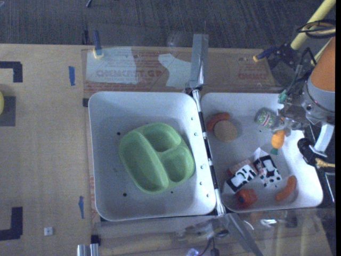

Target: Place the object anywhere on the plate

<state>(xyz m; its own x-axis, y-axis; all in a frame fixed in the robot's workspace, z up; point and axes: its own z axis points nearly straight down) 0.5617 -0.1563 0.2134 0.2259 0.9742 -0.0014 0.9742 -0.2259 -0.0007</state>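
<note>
Soft, even light; perhaps slightly blurred.

Arm [325, 84] cut off by frame's right edge; gripper [287, 122] fingertips too blurred to resolve.

Two bins sit side by side on the bench [42, 159], touching along their inner rims. The left bin [101, 111] holds a divided plate [156, 156] near its middle. The right bin [311, 193] holds the loose things: a burger [222, 127] at the back left, a can [265, 117] to its right, a carrot [277, 139] just before the can, two cartons [254, 173] (close together) near the middle, a tomato [246, 197] in front of them, and a sausage [286, 188] at the front right.
</note>
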